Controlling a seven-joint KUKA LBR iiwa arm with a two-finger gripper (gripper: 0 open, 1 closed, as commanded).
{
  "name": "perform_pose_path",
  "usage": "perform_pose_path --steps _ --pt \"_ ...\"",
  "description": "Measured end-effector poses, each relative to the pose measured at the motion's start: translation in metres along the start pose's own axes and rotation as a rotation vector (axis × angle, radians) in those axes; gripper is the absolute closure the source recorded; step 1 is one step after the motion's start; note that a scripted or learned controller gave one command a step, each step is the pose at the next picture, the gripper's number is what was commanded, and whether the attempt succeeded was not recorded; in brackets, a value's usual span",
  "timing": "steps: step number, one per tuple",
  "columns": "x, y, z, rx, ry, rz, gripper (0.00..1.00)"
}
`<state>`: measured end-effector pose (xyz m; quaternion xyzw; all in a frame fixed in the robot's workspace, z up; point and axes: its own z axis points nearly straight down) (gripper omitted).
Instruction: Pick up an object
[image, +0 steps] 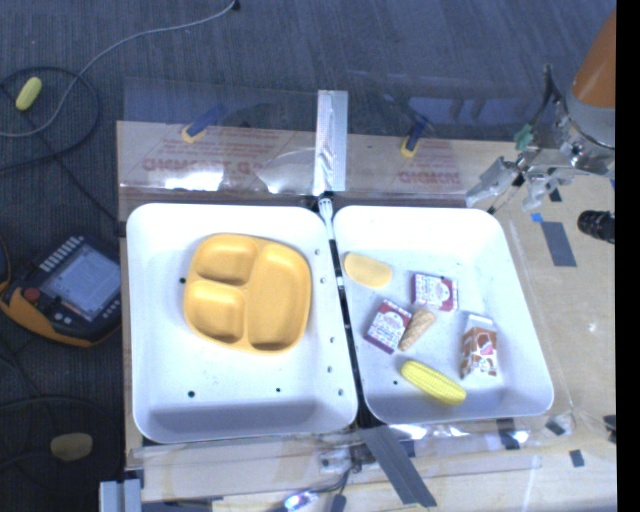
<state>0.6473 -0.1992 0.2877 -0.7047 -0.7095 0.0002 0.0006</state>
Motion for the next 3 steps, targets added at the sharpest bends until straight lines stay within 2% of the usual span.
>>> perform_pose_path --steps 1,2,3 --pt "-0.014 -0.044 0.122 0.003 -0.002 0.206 0.00" --pt "0.006 -0.067 0.191 -0.024 -0.005 0.141 0.00" --pt "0.000 -0.110 0.197 -0.016 -0.006 -0.034 0.00"
